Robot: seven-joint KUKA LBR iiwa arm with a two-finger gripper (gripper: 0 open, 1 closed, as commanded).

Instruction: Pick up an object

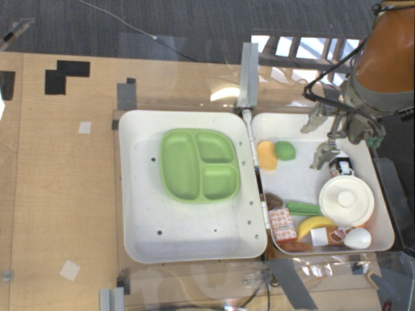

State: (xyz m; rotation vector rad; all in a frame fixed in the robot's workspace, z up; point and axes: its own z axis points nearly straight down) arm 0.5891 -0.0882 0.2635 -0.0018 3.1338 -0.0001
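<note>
In the camera view the gripper hangs over the far part of the right bin, its fingers spread apart with nothing between them. Just left of it lie a yellow-orange lemon-like piece, its long axis running near to far, touching a green ball. Toward the near right, a white round lid covers part of a banana and a green cucumber-like stick lying left to right; the green divided plate sits in the left bin.

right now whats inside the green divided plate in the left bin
Nothing visible: all three compartments of the green plate show bare green. Whatever lies beneath it on the left bin floor is covered.
</note>
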